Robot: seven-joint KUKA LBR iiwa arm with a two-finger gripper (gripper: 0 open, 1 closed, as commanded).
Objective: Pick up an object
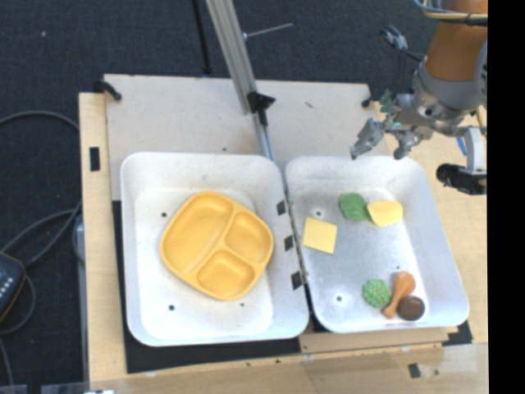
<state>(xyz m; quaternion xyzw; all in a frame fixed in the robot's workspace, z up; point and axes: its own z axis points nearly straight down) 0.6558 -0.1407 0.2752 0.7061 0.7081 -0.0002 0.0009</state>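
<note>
Fingers (pixel 362 148) look spread apart to me, two prongs angled down with nothing between them, hanging over the back rim of the right bin (pixel 435 212) in the upper right of the frame. So the gripper (pixel 382 145) hasn't grabbed anything yet, and it isn't down among the objects either.

Everything it could pick is lying loose in that right bin. There's a flat yellow square (pixel 320 235) near the bin's left side, a green lump (pixel 354 207) touching or just beside a yellow chunk (pixel 385 213) toward the top middle, and down in the lower right corner a bumpy green piece (pixel 376 292) just beside an orange drumstick-looking thing (pixel 400 289) with a dark brown round bit (pixel 411 308) at its end. The left bin (pixel 139 220) has a yellow divided plate (pixel 216 244) in it.

My read: the pick hasn't really started. It's got to choose a target, drop in, close, and lift. The green lump and yellow chunk are nearest to it; the corner cluster looks fiddly since those pieces crowd each other.
</note>
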